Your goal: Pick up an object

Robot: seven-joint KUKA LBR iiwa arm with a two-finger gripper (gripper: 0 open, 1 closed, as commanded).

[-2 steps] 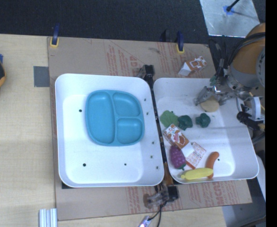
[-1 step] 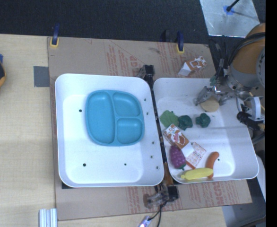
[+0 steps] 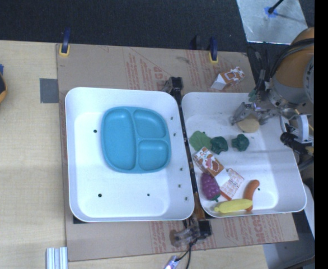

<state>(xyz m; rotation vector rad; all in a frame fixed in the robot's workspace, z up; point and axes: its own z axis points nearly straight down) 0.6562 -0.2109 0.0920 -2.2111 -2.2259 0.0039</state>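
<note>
Tool (image 3: 249, 112), fingers spread, hangs over a tan, round-ish item (image 3: 248, 125) at the right bin's (image 3: 290, 175) far end w/ nothing pinched; probably light, stiff plastic, best taken across its middle.

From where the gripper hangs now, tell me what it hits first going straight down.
Most likely the tan round piece just under the gripper, near the right bin's far edge; depth is hard to judge from this slant.
</note>
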